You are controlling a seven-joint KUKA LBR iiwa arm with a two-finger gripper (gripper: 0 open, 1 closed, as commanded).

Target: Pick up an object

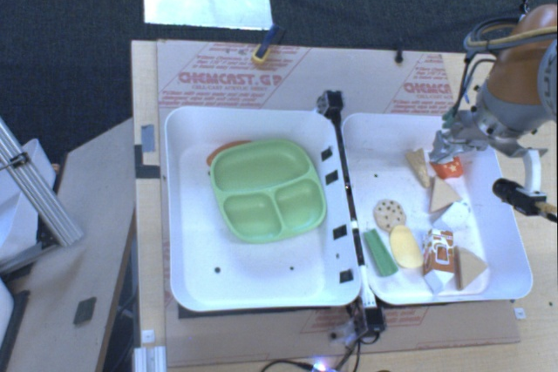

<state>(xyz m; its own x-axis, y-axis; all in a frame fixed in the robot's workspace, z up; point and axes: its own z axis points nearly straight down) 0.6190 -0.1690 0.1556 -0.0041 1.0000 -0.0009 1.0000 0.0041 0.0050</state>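
The gripper [449, 151] is low in the right bin [510, 274], near the bin's far side. Its tips sit right over a small orange-red piece [449, 167]. From here it is too blurry to tell if the fingers are apart or together, or if they pinch anything.

Just left of the red piece lies a tan wedge [418, 165] with a flat, cut look. Below it is a pale, pointy wedge [442, 194], and next to that a white lump [456, 214]. A round cookie [389, 213] with dark dots lies closer to the middle. Under it is a smooth yellow oval [404, 246], like a lemon. Beside that lies a long green stick [379, 253]. An orange and white packet [439, 253] touches a brown triangle [471, 267] near the front corner.

The left bin [187, 274] is smooth white plastic. A light green tray [266, 189] lies in it. The tray has rounded corners and three dips. Something orange [225, 152] peeks out from under its far edge.

Both bins rest on a board [227, 78] with red print.
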